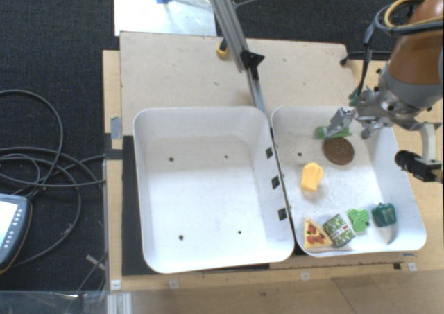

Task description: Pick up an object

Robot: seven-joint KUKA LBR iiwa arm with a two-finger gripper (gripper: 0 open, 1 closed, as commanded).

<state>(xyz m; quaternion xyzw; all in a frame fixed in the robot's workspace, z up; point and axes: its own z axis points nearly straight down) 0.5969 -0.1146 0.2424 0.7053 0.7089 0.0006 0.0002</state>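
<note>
My gripper hangs over the far part of the right bin, its two fingers spread apart and open, with nothing between them. Just below it a brown round disc lies on the bin floor. A small green piece sits beside the left finger; I cannot tell whether they touch. A yellow chunk lies nearer the bin's middle. Along the near wall lie a pizza slice, a green patterned box, a light green piece and a dark green pepper.
The left bin stands beside the right one, sharing a divider with black clips. A grey pole slants over the bench from the top. Cables and a tablet lie on the floor at left.
</note>
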